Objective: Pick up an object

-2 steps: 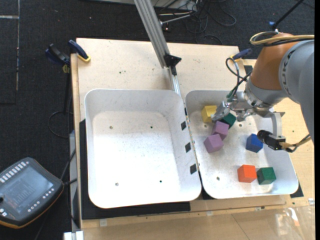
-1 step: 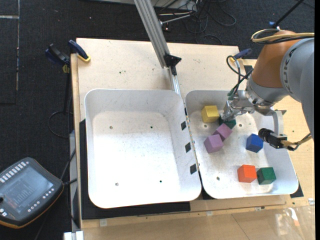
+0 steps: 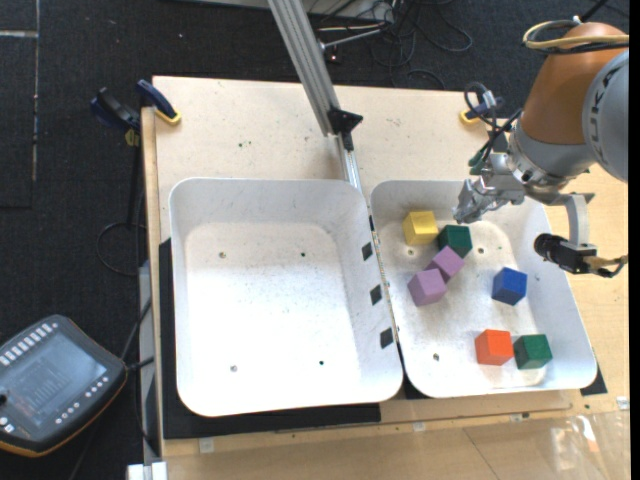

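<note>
A dark green cube (image 3: 458,238) is seen in the right bin (image 3: 560,368), touching a purple block (image 3: 448,262) and just beside a yellow cube (image 3: 421,227). A second purple block (image 3: 427,286) lies below these. The hand (image 3: 472,208) is positioned just above the dark green cube; whether it is apart or together cannot be told. A blue cube (image 3: 509,286), an orange cube (image 3: 493,347) and another green cube (image 3: 532,350) are scattered nearer the front. The left bin (image 3: 190,268) is set alongside on the desk (image 3: 250,128).
</note>
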Controlling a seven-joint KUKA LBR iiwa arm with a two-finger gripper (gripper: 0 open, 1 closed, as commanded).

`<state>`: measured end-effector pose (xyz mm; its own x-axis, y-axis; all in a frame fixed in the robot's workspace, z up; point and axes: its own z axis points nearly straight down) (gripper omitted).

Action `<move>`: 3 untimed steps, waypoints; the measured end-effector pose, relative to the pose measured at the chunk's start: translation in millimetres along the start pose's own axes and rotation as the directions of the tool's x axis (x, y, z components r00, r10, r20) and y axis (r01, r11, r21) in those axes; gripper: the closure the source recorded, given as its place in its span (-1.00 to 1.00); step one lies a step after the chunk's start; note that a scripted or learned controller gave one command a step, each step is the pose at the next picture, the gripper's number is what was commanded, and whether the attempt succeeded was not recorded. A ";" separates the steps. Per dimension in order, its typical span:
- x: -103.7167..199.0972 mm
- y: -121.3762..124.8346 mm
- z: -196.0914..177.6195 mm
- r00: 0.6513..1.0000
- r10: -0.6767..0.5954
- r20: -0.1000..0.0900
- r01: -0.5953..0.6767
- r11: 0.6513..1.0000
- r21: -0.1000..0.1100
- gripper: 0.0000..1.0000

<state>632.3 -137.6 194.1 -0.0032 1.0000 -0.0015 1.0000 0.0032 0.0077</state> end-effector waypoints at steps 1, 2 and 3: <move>0.1 1.1 -16.2 1.000 0.001 0.000 -0.001 1.000 0.004 1.00; 57.2 4.7 -11.3 1.000 -0.005 -0.004 0.005 1.000 0.008 1.00; 114.1 11.8 -29.7 1.000 -0.006 -0.004 0.006 1.000 0.004 1.00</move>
<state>643.5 -23.4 223.7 -0.0088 1.0000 0.0023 1.0000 0.0088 0.0038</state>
